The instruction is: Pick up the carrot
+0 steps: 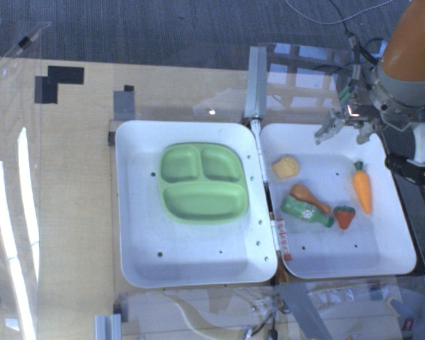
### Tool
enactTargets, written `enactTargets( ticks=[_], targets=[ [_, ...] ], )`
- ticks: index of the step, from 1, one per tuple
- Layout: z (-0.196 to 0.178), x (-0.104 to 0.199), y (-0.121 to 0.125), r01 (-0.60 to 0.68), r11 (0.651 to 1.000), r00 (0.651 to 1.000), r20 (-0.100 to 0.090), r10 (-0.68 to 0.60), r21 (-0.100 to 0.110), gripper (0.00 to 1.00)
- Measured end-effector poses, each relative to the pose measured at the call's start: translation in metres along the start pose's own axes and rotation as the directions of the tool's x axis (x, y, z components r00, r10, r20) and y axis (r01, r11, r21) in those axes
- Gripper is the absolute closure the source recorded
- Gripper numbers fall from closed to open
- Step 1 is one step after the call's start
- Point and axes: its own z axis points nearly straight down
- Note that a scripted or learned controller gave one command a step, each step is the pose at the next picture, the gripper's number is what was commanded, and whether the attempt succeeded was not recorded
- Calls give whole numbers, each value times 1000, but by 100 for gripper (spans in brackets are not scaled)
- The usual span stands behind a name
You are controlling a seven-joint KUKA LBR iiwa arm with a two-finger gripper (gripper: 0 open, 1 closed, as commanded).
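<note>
While the arm (411, 48) reaches in from the right, its gripper (346, 129) hangs over the far rim of the right bin (382, 261), fingers (327, 132) spread apart with nothing between them. The carrot (362, 188) lies in that same bin, toward its right wall, leafy end pointing away from me, nearer to me than the gripper and apart from it. Left of the carrot, well apart, sits a pale yellow lump (286, 166). Nearer to me than that lie a drumstick-shaped piece (309, 197) and a green bottle (307, 212), touching or nearly so, and a strawberry (345, 217) lies just beside the bottle's end, near the carrot's tip. Farther left of the carrot, the left bin (138, 261) holds a green divided plate (202, 182).
</note>
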Motion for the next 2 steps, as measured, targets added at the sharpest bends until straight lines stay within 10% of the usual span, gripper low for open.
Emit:
enactTargets(
  ticks=[1, 2],
  targets=[
    [6, -86, -49, -37, 999, 999, 2, 37, -2, 0],
    [152, -99, -18, -56, 998, 998, 1, 56, 0, 0]
  ],
)
